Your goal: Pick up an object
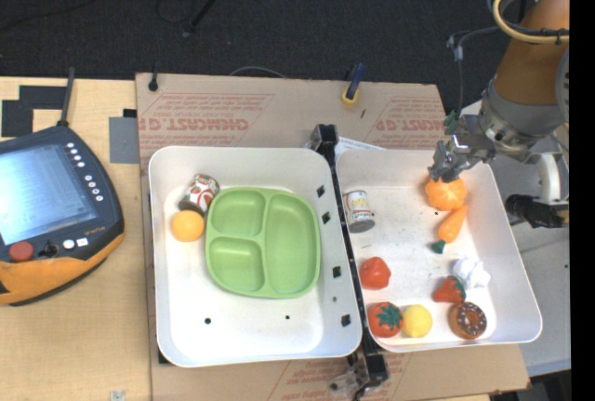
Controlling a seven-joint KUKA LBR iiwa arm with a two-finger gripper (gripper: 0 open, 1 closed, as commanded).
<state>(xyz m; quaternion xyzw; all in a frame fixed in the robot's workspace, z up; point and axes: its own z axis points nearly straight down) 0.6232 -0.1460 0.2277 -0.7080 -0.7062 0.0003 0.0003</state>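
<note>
- Camera view, claw (453,157): it hangs over the far right part of the right bin (507,222), just above the orange (445,193). Whether it is open or closed cannot be told, and nothing can be seen in its grip.
- Camera view, likely target: the orange lies directly under the claw, touching it or nearly so; contact cannot be confirmed. Just nearer the camera from it lies a carrot (451,224), almost touching the orange.
- Handling, as a judgement: the orange looks like a light toy fruit, round and smooth, so it may roll or squirt out of a pinch. The widest part, taken squarely across the middle, seems the safest hold.
- Camera view, other items in the same bin: a can (359,209) to the claw's left; a tomato (375,273) further left and nearer the camera; a strawberry (385,318), lemon (417,321) and doughnut (468,319) along the near wall, well apart from the claw.
- Camera view, surface and room: the bins rest on a cardboard-covered surface (279,115). The left bin (172,297), far to the claw's left, holds a green tray (262,241). The bin wall stands near the orange, so room behind the claw is tight; the carrot crowds the near side.
</note>
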